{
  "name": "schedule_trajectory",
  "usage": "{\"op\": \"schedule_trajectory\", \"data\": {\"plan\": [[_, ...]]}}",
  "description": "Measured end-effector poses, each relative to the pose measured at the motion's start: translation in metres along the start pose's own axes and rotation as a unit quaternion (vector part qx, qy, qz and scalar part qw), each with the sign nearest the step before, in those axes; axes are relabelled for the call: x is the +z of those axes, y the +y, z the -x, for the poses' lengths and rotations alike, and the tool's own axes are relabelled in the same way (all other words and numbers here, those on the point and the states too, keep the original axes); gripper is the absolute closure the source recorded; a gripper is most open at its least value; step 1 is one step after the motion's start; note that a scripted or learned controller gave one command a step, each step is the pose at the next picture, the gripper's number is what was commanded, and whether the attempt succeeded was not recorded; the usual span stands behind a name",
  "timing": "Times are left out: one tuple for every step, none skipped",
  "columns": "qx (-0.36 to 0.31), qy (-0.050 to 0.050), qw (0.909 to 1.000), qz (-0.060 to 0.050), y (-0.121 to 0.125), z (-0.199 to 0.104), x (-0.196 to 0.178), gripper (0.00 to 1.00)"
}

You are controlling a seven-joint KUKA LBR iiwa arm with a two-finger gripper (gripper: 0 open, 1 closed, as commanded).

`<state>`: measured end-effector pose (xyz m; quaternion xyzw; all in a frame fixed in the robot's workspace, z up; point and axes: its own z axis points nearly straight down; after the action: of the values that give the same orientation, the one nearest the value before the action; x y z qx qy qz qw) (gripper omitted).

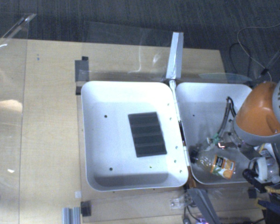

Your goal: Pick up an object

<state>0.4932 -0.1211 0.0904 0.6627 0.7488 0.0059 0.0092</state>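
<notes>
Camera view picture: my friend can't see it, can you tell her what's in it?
A grey and orange robot arm reaches from the right into the right white bin, above a clear plastic bottle with an orange label lying on its side. The left white bin holds a flat dark ridged pad. Both bins sit on a wooden bench.

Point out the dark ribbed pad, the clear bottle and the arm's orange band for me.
dark ribbed pad [147, 134], camera view, its middle rib.
clear bottle [213, 163], camera view, its body beside the orange label.
orange band [257, 108], camera view, its upper curve.
</notes>
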Motion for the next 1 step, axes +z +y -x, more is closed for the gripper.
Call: {"op": "schedule_trajectory", "data": {"plan": [[-0.019, 0.002, 0.9998, -0.003, 0.0794, -0.0149, 0.0029, 0.00]]}}
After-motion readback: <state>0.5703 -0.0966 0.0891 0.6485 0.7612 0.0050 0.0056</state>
